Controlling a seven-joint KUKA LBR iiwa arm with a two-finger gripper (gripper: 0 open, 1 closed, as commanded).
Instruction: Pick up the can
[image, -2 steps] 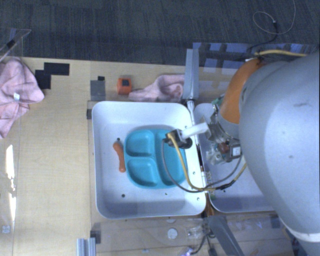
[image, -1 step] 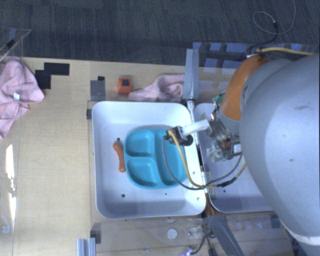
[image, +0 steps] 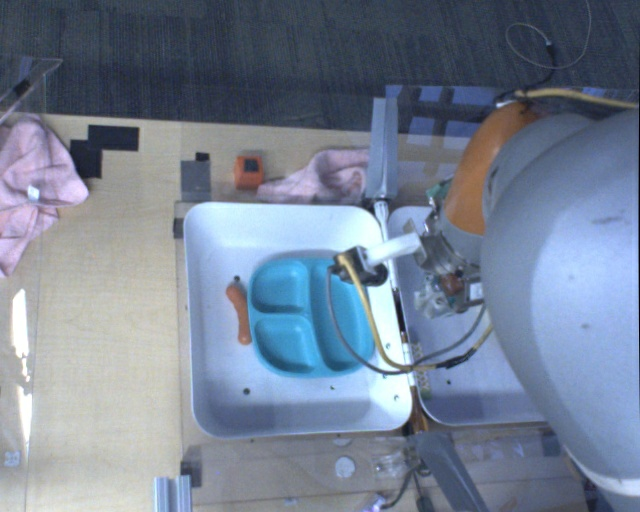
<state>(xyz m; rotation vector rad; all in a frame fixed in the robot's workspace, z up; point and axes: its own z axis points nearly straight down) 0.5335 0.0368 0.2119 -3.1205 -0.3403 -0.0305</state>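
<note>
My gripper (image: 443, 278) hangs low over the left part of the right bin (image: 470, 405), tucked under the grey arm (image: 560, 280) and its orange band (image: 485, 160). A white bar with a dark tip (image: 372, 258) sticks out from the wrist across the divider, over the upper right corner of the blue tray (image: 300, 318). The arm covers most of the right bin, hiding what lies under the gripper.
The left bin (image: 215, 400) holds the blue divided tray and a small orange carrot-like piece (image: 239, 312) to the tray's left. A yellow cable (image: 365, 350) loops over the tray's right side. Pink cloths (image: 320, 178) lie behind the bins and at far left (image: 35, 185).
</note>
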